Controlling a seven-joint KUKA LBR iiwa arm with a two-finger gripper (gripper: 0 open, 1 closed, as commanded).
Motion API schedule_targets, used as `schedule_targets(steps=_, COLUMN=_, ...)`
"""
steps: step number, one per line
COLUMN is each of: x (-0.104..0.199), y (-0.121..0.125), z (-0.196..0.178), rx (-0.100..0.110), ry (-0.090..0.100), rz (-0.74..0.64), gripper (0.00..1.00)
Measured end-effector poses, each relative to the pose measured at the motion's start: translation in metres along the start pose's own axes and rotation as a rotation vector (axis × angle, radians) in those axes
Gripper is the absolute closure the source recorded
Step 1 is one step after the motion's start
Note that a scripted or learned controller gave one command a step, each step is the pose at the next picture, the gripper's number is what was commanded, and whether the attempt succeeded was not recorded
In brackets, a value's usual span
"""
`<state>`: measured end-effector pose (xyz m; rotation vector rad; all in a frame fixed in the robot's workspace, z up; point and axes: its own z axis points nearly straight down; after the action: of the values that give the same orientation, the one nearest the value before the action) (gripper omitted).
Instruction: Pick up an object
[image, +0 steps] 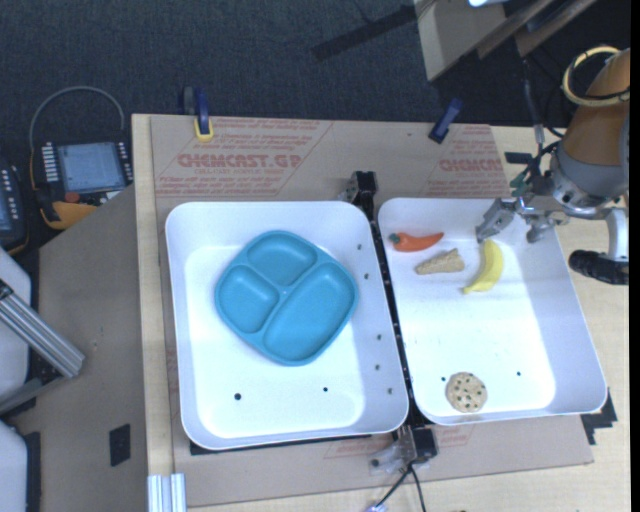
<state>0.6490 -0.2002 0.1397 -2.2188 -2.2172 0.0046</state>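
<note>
Claw is hovering spread open, holding nothing, over the right bin just above the banana. Risk: the curved banana is lying flat, so a closing finger could be nudging it toward the cracker and missing.

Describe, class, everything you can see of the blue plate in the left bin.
The blue plate is a rounded, light blue tray that looks like smooth plastic, moulded into three compartments by raised ridges: one small at its upper middle, one at its left, one large at its lower right. It lies flat, turned at an angle, near the middle of the left bin, resting on the white floor. Nothing lies in it, and nothing else touches it.
</note>
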Motion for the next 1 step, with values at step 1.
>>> schedule_targets(steps=1, x=0.0006, y=-0.0002, z=0.0526, rx=-0.001, ry=-0.001, rz=-0.002, gripper=0.0)
